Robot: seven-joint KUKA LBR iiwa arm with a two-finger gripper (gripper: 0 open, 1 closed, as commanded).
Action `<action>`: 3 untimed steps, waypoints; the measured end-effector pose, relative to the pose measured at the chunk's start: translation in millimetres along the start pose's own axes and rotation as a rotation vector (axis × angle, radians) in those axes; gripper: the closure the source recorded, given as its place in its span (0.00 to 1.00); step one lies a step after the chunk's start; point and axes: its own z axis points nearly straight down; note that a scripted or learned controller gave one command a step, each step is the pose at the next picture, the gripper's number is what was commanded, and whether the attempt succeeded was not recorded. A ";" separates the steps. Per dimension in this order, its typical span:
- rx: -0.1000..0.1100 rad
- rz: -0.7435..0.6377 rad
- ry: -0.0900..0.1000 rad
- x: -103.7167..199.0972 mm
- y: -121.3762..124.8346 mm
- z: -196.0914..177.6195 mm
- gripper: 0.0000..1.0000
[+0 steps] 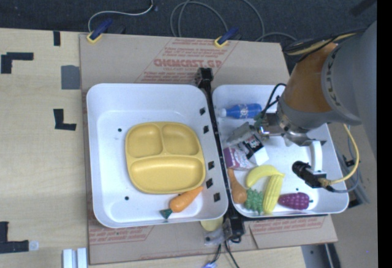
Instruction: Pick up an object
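Right now the arm's pincer (250,137) hangs low over the right bin (334,156), just off the divider between the two bins, and I cannot tell from this angle whether it is spread or closed; nothing shows plainly gripped in it.

The likely targets all lie near that divider. A small bottle (241,112) with a blue label lies on its side toward the back of the bin, close to the divider. A purple packet (235,156) lies flat, beside the pincer on its near side. Nearer the front edge sits a tight huddle: a banana (263,174), a corn cob (271,191) leaning against it, a small carrot (236,184) against the divider, a green leafy piece (254,201) and a bunch of purple grapes (294,201).

To do this well, I would say the pincer should drop squarely over one thing that stands free, closing across its narrow side. The bottle looks best for that, round and hard. The packet is thin and flat, so it may slip under the tips. The huddled toys look like smooth moulded plastic, and crowding invites a glancing grab.

Across the divider, the left bin (104,107) holds a glossy yellow divided plate (164,156) and a bigger orange carrot (185,199) at its front.
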 end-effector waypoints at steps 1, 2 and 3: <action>-0.005 0.003 -0.018 -8.9 27.9 34.9 0.00; -0.002 -0.003 0.004 -45.0 32.1 -52.3 0.00; 0.004 -0.009 0.006 -20.6 94.4 43.2 0.00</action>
